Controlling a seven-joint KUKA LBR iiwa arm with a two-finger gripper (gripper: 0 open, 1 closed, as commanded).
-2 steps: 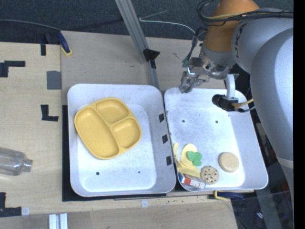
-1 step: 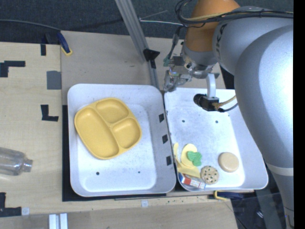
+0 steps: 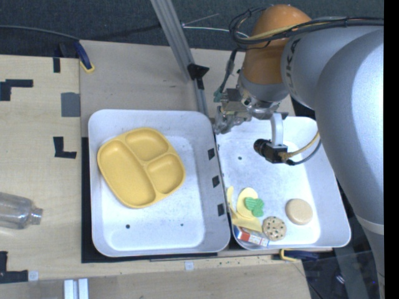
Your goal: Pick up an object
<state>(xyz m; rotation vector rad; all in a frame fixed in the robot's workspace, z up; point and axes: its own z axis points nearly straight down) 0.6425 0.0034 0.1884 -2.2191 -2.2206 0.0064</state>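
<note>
The gripper [image 3: 228, 121] hung over the far left corner of the right bin [image 3: 312, 167]; whether it was spread or pressed together could not be told. A cookie [image 3: 274, 227], a tan disc [image 3: 299, 211] and a green piece [image 3: 252, 205] lay near the bin's front edge, well apart from it, while a yellow divided plate [image 3: 141, 166] sat in the left bin [image 3: 112, 229].

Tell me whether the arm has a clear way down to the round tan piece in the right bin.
Probably yes. The round tan piece lies apart from the cookie and the green toy, uncovered, and the gripper hangs over that bin's far corner.

The wooden bench [image 3: 143, 73] bears two white bins [image 3: 106, 229], and a clear bottle [image 3: 17, 210] lies at its left edge.
</note>
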